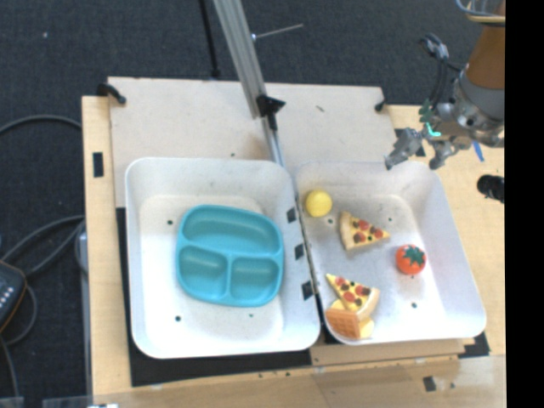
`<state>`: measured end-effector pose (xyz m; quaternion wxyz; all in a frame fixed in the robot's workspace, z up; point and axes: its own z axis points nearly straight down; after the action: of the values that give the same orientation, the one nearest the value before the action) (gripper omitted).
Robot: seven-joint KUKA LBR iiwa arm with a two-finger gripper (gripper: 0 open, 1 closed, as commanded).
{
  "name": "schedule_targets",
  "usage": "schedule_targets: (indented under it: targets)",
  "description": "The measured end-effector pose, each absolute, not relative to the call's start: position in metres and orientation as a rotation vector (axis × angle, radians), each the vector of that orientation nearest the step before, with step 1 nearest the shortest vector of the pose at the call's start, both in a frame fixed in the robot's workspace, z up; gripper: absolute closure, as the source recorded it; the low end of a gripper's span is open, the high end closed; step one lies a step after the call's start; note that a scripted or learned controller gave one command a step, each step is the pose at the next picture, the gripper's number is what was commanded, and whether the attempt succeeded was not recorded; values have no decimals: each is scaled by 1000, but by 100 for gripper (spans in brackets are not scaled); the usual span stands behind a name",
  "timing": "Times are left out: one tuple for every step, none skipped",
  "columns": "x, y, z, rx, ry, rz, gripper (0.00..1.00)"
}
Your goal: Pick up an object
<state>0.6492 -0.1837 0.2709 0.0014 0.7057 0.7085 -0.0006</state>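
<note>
Tomato (410,260) lies in right bin, well below gripper (422,150).

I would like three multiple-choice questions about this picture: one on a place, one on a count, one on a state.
1. Where does the blue tray lie?
A. in the left bin
B. in the right bin
C. on the bare bench

2. How many pizza slices lie in the right bin?
A. one
B. two
C. four

3. What is between the fingers of the gripper?
A. the yellow ball
B. the tomato
C. nothing

Answers:
1. A, the tray rests on the floor of the left bin.
2. B, one slice lies near the yellow ball, the other by the near wall.
3. C, the gripper hangs at the bin's far right corner, while the ball and the tomato lie on the bin floor.
</note>
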Motion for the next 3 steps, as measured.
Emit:
schedule_targets:
  targets:
    - [640,-180,221,2222,2224,-6,0]
    - [637,-175,159,2225,2223,-7,0]
    - [637,-176,107,2224,2218,-3,0]
